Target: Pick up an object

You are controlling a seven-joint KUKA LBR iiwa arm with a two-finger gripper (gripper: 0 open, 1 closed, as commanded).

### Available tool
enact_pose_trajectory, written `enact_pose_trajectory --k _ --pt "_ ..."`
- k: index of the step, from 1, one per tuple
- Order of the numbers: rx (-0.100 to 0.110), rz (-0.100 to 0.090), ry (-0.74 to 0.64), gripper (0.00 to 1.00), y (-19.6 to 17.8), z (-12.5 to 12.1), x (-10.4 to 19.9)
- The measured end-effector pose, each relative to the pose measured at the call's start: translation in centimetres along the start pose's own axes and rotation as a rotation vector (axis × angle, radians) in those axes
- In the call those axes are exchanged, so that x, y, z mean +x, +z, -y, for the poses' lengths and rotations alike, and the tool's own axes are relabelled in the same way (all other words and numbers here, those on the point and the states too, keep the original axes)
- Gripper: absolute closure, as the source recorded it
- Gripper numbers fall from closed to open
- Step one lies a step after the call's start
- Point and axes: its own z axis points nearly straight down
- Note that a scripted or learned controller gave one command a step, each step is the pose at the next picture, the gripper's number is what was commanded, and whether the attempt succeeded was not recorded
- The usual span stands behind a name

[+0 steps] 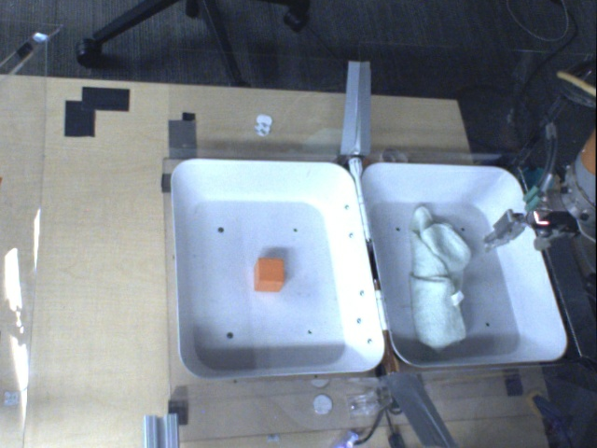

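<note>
Two white bins sat side by side on the wooden bench (103, 278). The left bin (201, 343) held one small orange cube (270, 274), lying near the middle of its floor, apart from every wall. The right bin (532, 334) held a rolled white cloth (438, 278), lying lengthwise from the upper middle down toward the near wall, left of the bin's centre.

The gripper (508, 227) was at the right bin's upper right side, over the floor near the right rim, its tip pointing left toward the cloth. It was near the cloth's upper end but apart from it, not touching. Could not tell whether it was open or closed; too small and blurred. Nothing visible in it.

The cube was well apart from the gripper, across the divider in the other bin.
</note>
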Motion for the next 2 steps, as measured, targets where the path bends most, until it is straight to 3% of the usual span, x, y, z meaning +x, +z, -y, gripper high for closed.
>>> enact_pose_trajectory --k 1,2 --pt "-0.009 0.002 -0.117 0.0 14.2 -1.29 -1.2" --pt "-0.008 0.0 -0.119 1.0 13.41 -1.39 -1.07"
